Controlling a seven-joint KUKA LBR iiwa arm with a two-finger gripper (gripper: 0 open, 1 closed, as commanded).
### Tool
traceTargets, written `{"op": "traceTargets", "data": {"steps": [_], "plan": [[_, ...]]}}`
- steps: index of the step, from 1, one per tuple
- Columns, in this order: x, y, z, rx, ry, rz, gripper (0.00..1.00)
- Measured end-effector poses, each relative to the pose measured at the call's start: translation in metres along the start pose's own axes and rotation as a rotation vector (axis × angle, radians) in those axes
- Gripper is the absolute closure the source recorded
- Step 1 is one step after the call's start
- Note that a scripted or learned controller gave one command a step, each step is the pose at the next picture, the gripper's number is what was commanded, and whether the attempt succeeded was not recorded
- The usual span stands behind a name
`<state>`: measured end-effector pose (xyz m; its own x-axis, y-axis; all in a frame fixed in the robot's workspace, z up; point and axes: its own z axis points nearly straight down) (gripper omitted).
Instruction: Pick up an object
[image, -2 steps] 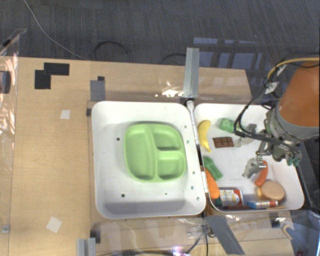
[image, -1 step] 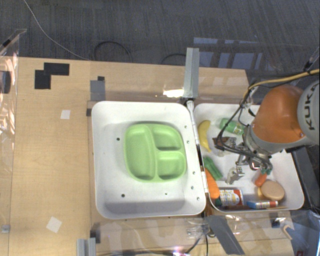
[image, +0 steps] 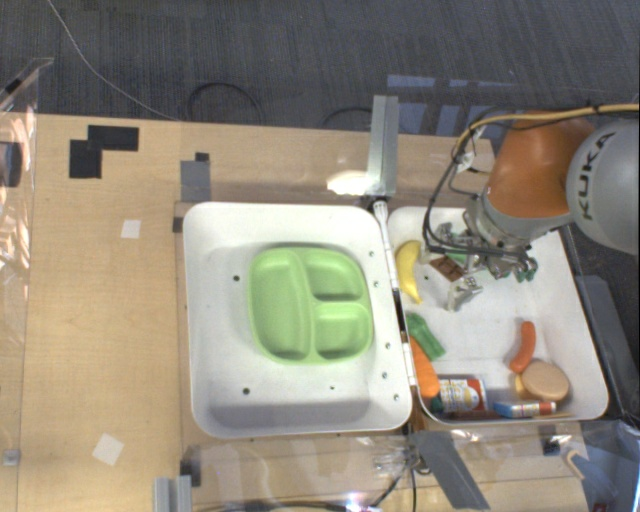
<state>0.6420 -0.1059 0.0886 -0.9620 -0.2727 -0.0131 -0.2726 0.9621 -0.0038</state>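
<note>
**A:** What lies nearest the camera?

**B:** The front edge of the counter (image: 90, 400). On it sit two white bins. The left bin (image: 215, 400) holds a green divided plate (image: 308, 303). Along the front of the right bin (image: 590, 385) lie a can (image: 460, 395) on its side, a marker (image: 520, 408), a tan disc (image: 546, 381) and an orange carrot (image: 425, 372).

**A:** And further back?

**B:** A sausage (image: 525, 345) right of centre, a green pepper (image: 426, 336) by the left wall, then a banana (image: 408, 271) against that wall. A small brown piece (image: 447, 268) lies just beside the banana.

**A:** Where is the arm?

**B:** At the far end of the right bin. The hand (image: 468, 288) hangs near the brown piece and the banana. Whether it is apart or together I cannot tell, and I see nothing in it.

**A:** How should the pick go?

**B:** I'd judge the banana or the brown piece the closest targets. The banana hugs the wall, so one side could foul there. Best to centre over the thing, straddle its narrow width, descend fully, and only then close.
</note>
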Motion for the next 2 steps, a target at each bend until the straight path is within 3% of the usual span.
{"op": "traceTargets", "data": {"steps": [1, 2], "plan": [[-0.005, 0.000, -0.016, 0.004, -0.016, -0.002, 1.00], [0.000, -0.016, -0.156, 0.006, -0.007, -0.235, 1.00]]}}
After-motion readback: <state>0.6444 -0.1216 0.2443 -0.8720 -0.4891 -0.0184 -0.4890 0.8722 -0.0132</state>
